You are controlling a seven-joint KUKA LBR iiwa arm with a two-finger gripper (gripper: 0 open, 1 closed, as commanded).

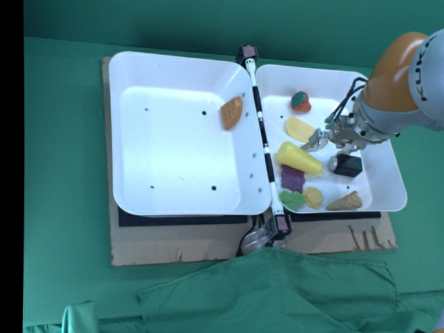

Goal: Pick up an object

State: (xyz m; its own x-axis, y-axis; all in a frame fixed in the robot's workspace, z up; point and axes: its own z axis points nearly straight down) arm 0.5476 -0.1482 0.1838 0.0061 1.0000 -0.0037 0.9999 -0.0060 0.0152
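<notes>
Pincer (318, 141), whose finger state I cannot tell, hovers just above-right of the yellow cone (299, 157) in the right bin (388, 186); lowering straight and centring over that cone should help.

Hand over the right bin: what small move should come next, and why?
Probably a short descent onto the yellow cone. The hand sits in the right bin just up and right of the cone's wide end, with nothing visible between its fingers. The cone is the largest piece there, though the purple piece lies close against it, so aim for the end nearer the hand.
</notes>
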